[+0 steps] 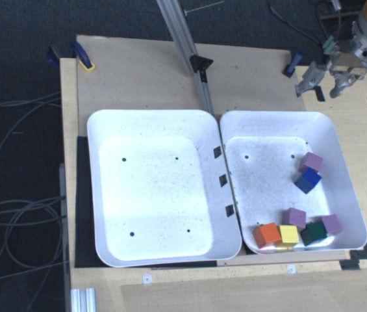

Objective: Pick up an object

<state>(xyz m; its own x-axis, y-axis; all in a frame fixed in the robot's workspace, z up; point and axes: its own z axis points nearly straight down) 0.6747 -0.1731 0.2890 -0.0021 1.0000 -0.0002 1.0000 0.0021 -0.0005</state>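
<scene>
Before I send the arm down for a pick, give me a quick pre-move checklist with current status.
1. Gripper free of any load: ok, nothing between its open fingers.
2. Gripper above the target bin: not ok, it hangs beyond the right white bin's far rim.
3. Blocks available: ok, all in the right bin.
4. Isolated target: not ok; the blue cube touches a purple cube, the rest cluster at the near wall.
5. Grey slanted pole clear of the path: ok.

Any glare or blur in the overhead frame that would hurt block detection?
Camera view: lighting even and soft, faint shadows; white bins bright but the blocks' colours stay readable; dark green block is lowest contrast; gripper slightly soft at the top right; overall resolution is coarse.
</scene>
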